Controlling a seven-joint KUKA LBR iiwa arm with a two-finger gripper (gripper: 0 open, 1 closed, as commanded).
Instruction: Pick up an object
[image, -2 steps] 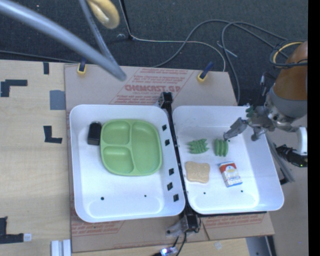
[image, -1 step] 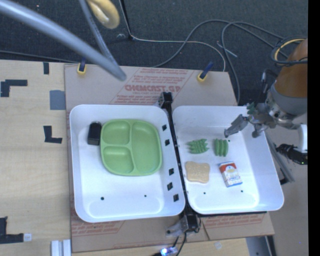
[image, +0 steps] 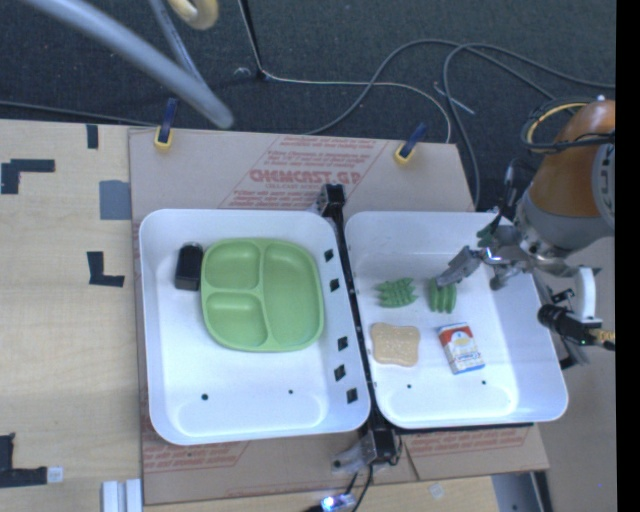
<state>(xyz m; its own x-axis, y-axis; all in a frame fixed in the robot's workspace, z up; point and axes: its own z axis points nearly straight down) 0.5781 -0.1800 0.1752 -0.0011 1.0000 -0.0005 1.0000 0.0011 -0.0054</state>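
Observation:
In the right bin (image: 520, 400) lie a green leafy piece (image: 396, 292), a second small green piece (image: 442, 297), a tan slice of bread (image: 395, 344) and a small red-and-white box (image: 461, 349). My gripper (image: 462, 268) reaches in from the right and hangs low over the bin's upper middle. Its tip is just above and to the right of the second green piece, very close to it. Whether the two touch cannot be made out. The grey arm with its orange band (image: 580, 125) stands at the right edge.
The left bin (image: 165, 400) holds a green divided plate (image: 263, 295) and a small black block (image: 188, 267) at the plate's left. A black divider (image: 345, 300) runs between the bins. Cables (image: 450, 70) lie on the dark floor behind the bench.

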